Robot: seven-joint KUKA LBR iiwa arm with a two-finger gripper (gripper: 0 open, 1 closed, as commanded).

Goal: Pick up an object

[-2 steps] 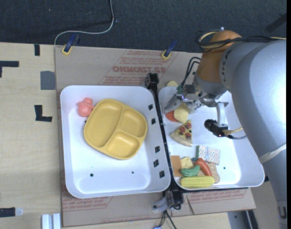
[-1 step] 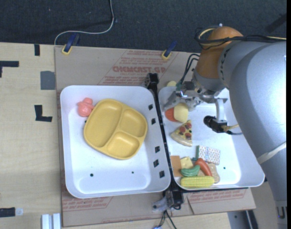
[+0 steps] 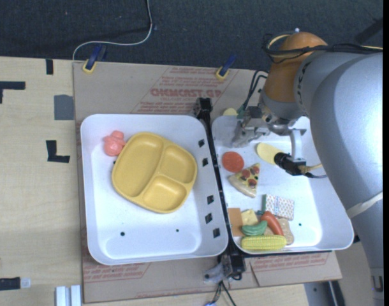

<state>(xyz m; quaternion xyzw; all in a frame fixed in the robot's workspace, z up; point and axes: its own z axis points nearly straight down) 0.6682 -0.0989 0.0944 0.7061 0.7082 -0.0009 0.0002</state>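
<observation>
arm: gripper [image 3: 249,129] is low over the far end of the right bin [image 3: 309,199], can't tell how the claw is set from here
closest target: red tomato [image 3: 233,161], just in front of the gripper, next to the pizza slice [image 3: 245,181]
feel: guessing light hard plastic, round and slippery
grip: pinch across its widest middle
other stuff: corn cob [image 3: 263,243] near the front edge, yellow tray [image 3: 155,171] in the left bin
</observation>
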